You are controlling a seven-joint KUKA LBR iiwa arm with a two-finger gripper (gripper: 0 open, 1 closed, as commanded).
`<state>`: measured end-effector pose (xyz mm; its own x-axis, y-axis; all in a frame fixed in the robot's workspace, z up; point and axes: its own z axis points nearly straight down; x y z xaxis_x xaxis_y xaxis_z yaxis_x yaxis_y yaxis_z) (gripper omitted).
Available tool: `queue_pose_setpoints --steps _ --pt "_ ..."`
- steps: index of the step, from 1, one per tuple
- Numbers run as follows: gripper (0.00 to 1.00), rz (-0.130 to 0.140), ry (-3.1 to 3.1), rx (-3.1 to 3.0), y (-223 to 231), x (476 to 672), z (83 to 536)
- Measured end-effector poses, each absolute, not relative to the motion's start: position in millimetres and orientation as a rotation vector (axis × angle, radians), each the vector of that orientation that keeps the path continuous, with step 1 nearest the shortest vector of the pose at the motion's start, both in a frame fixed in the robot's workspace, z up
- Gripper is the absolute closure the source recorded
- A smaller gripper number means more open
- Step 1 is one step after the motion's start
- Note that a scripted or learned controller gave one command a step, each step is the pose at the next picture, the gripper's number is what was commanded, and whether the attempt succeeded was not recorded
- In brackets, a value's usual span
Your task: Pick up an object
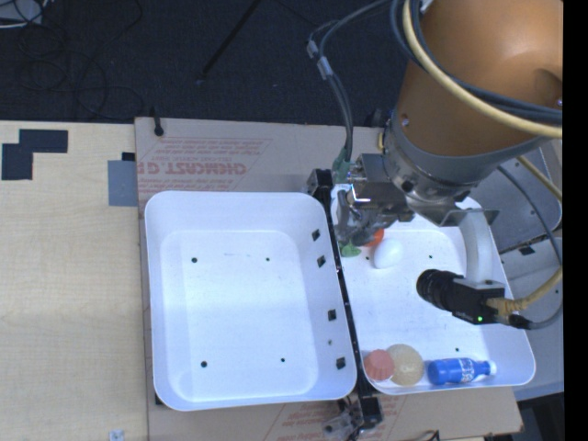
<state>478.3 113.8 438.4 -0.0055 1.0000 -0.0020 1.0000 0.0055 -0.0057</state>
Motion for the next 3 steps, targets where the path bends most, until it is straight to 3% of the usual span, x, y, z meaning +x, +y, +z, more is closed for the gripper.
queue_pose_setpoints --steps 1,2,3 --pt "1.00 0.013 -2.231 -2.206 115 478.5 448" --pt "1.00 0.000 -2.218 -2.227 62 476.1 471" --pt "1.00 0.016 -2.223 -2.209 126 474.8 376"
